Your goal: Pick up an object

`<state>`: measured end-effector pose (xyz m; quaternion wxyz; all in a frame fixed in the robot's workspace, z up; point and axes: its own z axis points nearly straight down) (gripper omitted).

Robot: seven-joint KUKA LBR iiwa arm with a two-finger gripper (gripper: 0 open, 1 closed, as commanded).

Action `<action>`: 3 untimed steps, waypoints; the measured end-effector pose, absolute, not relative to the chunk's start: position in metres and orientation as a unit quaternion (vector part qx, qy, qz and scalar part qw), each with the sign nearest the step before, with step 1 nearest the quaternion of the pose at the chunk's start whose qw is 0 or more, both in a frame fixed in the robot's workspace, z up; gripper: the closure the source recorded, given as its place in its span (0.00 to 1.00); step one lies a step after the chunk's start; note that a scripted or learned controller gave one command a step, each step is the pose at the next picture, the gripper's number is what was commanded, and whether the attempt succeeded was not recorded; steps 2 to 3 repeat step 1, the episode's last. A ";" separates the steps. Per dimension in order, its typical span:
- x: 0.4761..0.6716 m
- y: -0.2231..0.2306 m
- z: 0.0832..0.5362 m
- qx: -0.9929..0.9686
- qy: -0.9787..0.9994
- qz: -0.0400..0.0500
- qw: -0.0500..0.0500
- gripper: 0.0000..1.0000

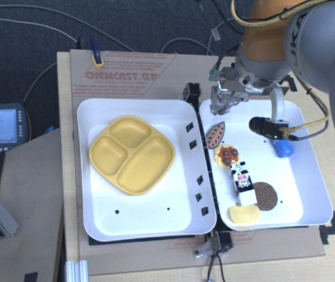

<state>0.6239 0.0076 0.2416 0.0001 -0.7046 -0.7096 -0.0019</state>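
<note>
One yellow tray (132, 154), two white bins (91, 175)

You have a bench topped with a tan cardboard sheet printed in red (120, 72), and two shallow white plastic bins sit directly on it, side by side. The right bin (308, 175) lies just below the grey two-finger pincer (223, 101) — the left bin (97, 216) well off to its left.

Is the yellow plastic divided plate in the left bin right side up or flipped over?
Right side up. The yellow plastic divided plate shows its three hollow compartments facing up, with raised ridges between them, lying flat on the left white bin's floor.
</note>
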 end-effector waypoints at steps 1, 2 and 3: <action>0.641 0.067 0.240 -0.704 -0.710 -0.002 0.000 1.00; 0.641 0.067 0.240 -0.704 -0.710 -0.002 0.000 1.00; 0.641 0.067 0.240 -0.704 -0.710 -0.002 0.000 1.00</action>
